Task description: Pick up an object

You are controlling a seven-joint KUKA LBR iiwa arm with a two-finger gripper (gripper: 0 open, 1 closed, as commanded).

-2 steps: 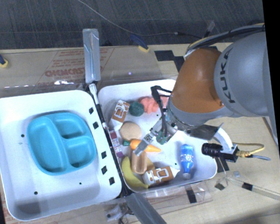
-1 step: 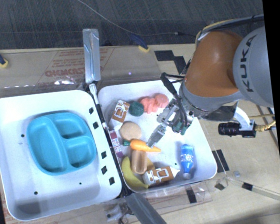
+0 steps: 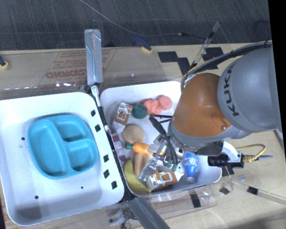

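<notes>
The right bin (image 3: 173, 86) holds a jumble of toy food. My gripper (image 3: 159, 157) reaches down into its lower middle, under the orange wrist band (image 3: 200, 112). It sits just right of an orange carrot-like piece (image 3: 140, 148) and a tan cone (image 3: 139, 163). Below it lies a brown carton (image 3: 164, 178), with a blue bottle (image 3: 190, 165) to the right. A yellow banana (image 3: 131, 180) curves along the bin's lower left corner. I see nothing lifted clear of the pile.
Further up the right bin lie a beige round piece (image 3: 133, 133), a green ball (image 3: 139, 111), a pink item (image 3: 159, 104) and a small carton (image 3: 122, 113). The left bin (image 3: 6, 152) holds a blue divided tray (image 3: 63, 144). A grey divider (image 3: 93, 55) stands between the bins.
</notes>
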